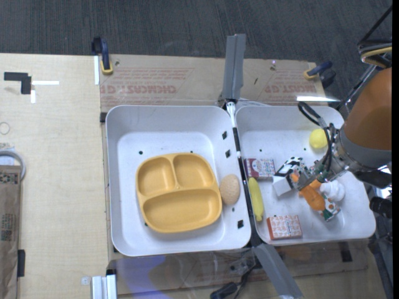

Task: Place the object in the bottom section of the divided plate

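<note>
Low over the right bin (355, 226), our gripper (310, 180) sits among a cluster of small toys, and we cannot tell how it stands, since the wrist and clutter blur together there. Taking the divided plate (179, 192) as our landmark: it lies in the left bin (118, 185), yellow-orange, with its large bottom section (182, 209) bare. A tan egg-shaped object (230, 189) rests touching the plate's right rim. Further right of the plate, across the bin wall, lies a banana (255, 198) (lengthwise along that wall). Beyond it we see two small printed cartons (260, 167) (284, 227), a yellow ball (318, 139), an orange toy (312, 196) and a black-and-white toy (290, 166) near the gripper.
</note>
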